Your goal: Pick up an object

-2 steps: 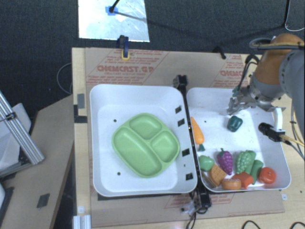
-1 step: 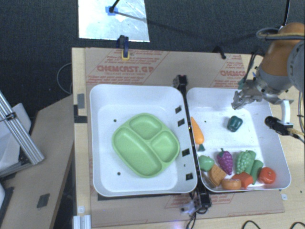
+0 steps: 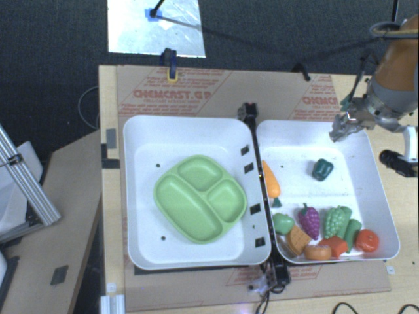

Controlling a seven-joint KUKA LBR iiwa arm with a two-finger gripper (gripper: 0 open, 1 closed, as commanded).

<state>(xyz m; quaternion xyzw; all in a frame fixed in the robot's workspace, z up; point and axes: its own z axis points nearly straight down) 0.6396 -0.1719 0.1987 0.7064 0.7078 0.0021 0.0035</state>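
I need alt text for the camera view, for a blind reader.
A robot hand hovers at the far edge of the right bin, which holds toy food. The left bin holds a green divided plate.

Two white bins (image 3: 196,126) are seen side by side. One green plate (image 3: 200,198) is counted in the left bin. About nine toy foods (image 3: 321,231) are counted in the right.
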